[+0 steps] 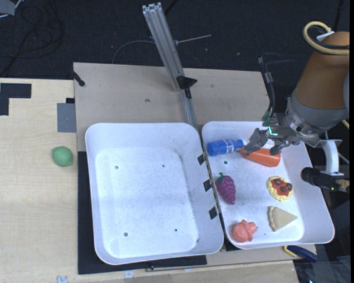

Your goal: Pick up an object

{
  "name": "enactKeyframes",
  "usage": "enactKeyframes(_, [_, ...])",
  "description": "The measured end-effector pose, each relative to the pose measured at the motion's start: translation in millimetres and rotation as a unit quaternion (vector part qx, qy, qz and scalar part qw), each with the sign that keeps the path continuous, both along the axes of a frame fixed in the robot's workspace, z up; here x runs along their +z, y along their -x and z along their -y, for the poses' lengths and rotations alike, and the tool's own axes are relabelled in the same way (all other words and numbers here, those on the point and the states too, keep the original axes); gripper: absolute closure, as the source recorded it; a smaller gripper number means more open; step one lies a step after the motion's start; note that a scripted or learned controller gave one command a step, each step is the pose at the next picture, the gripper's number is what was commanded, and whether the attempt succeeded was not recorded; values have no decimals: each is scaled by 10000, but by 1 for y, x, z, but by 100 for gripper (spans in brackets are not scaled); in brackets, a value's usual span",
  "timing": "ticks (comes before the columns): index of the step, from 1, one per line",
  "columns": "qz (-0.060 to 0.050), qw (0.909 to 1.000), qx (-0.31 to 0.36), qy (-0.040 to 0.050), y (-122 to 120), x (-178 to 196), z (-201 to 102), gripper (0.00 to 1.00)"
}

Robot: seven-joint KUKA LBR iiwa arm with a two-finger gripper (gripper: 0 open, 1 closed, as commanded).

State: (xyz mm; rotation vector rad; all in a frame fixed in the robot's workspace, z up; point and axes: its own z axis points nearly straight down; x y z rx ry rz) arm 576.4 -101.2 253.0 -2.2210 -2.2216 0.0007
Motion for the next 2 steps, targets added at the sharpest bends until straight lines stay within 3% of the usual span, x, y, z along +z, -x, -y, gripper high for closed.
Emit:
enactKeyframes(1, [-1, 10000, 0, 0, 0, 0, 0, 0])
enactKeyframes(2, [-27, 10000, 0, -3, 7, -60, 3, 0])
